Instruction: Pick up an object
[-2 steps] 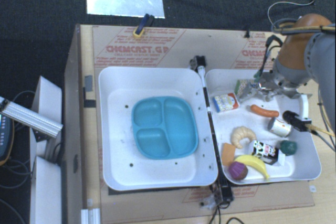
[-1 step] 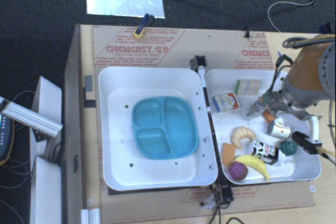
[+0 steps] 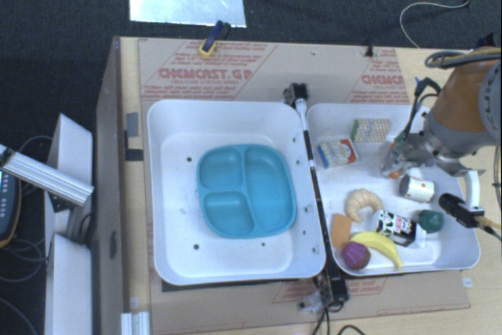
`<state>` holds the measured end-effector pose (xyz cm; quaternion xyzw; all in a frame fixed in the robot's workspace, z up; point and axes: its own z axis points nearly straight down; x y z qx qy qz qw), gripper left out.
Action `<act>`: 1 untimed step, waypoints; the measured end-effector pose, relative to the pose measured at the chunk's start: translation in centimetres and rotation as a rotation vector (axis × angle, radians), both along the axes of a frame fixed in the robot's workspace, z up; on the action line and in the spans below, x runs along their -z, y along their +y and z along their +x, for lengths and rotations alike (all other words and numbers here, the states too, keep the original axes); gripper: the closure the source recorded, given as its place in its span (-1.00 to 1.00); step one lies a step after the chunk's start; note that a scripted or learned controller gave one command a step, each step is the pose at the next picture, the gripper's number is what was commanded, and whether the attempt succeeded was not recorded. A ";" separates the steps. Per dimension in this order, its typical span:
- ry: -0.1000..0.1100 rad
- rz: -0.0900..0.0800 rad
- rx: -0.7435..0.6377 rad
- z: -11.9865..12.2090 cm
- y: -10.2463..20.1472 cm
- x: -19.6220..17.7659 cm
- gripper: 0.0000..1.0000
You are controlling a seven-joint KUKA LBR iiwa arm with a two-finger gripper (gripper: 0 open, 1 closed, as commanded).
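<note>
Grey KUKA arm [image 3: 463, 118] entering from the right edge of the camera view, its broad orange band [image 3: 463, 94] lying above the wrist. The forearm slants down and to the left, ending in a grey wrist housing. Two-finger pincer [image 3: 394, 163] at the arm's lower left end, pointing downward and leftward, seen from above at a slant. Dark cables [image 3: 420, 102] run in loops along the arm's left side toward the wrist.
</note>
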<state>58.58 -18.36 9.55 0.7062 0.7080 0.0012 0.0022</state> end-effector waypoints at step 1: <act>0.000 0.002 -0.002 0.2 10.5 -9.0 1.00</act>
